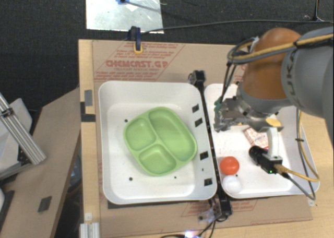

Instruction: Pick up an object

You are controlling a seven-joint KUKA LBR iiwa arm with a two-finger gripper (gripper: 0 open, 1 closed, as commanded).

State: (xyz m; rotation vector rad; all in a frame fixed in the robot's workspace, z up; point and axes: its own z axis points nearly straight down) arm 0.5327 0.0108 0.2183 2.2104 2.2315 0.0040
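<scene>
My gripper hangs low over the left part of the right bin, close to the divider between the bins. A red-and-white packet lies just to its right, partly under the wrist. An orange ball sits nearer the front of that bin, with a white ball touching it from the front. I see nothing held under the gripper. The arm's orange band and grey body hide the back of the right bin.
A green divided plate lies in the middle of the left bin. Black clips line the wall between the bins. Brown cardboard lies under both bins, and a yellow cable loops at the right bin's edge.
</scene>
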